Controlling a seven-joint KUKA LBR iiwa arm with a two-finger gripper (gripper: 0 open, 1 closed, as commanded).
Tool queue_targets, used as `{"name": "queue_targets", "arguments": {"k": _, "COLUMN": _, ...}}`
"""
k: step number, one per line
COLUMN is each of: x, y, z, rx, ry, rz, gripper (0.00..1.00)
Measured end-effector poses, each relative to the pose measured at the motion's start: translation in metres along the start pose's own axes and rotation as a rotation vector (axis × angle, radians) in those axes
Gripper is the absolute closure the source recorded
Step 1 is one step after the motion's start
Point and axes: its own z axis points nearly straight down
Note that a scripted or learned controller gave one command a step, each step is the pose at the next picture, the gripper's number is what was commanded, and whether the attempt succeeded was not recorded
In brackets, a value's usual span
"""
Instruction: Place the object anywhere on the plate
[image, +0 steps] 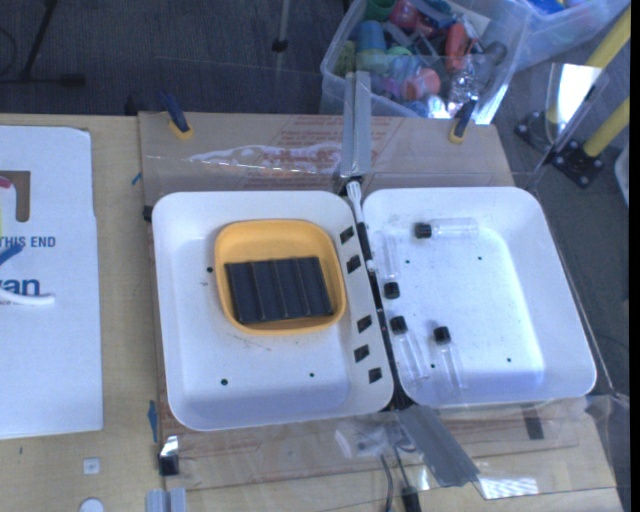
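A yellow plate (277, 240) with rounded corners sits in the left white bin (200, 380), a little behind its middle. A dark grey, ridged rectangular object (278, 290) lies flat on the plate. It covers most of the plate's bottom, with its long side running left to right.
The right white bin (520, 300) holds several clear tubes with black caps, one at the back (440, 230) and others near the left wall (397, 324). A row of black clips (362, 322) runs along the seam between the bins. A white sheet (50, 300) lies at the left.
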Motion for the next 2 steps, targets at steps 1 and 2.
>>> {"name": "queue_targets", "arguments": {"k": 1, "x": -0.006, "y": -0.048, "z": 0.000, "rx": 0.005, "ry": 0.001, "rz": -0.295, "gripper": 1.00}}
{"name": "queue_targets", "arguments": {"k": 2, "x": -0.021, "y": -0.128, "z": 0.001, "rx": 0.005, "ry": 0.000, "rz": -0.598, "gripper": 1.00}}
